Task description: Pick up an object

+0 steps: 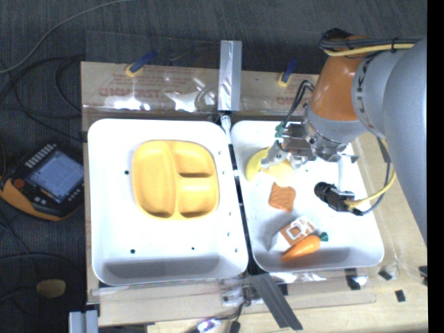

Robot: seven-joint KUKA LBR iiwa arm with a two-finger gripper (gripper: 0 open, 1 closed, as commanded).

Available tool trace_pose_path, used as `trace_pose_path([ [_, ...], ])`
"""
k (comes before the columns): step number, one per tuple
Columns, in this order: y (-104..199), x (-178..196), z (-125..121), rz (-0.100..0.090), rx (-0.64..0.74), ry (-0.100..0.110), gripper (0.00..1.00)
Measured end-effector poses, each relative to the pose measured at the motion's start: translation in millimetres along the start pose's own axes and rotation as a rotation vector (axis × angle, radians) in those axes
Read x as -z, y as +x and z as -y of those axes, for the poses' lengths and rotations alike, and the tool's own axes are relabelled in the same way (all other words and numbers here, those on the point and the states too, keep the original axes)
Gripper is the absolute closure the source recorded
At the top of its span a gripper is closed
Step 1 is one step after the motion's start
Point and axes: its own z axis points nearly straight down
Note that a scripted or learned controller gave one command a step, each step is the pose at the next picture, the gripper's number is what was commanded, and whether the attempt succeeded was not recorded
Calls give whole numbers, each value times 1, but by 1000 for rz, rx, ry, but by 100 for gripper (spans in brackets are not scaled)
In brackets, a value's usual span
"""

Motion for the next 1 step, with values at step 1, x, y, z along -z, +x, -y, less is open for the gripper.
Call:
trace_pose_path([
  [1,0,1,-30,4,330,-2,100],
])
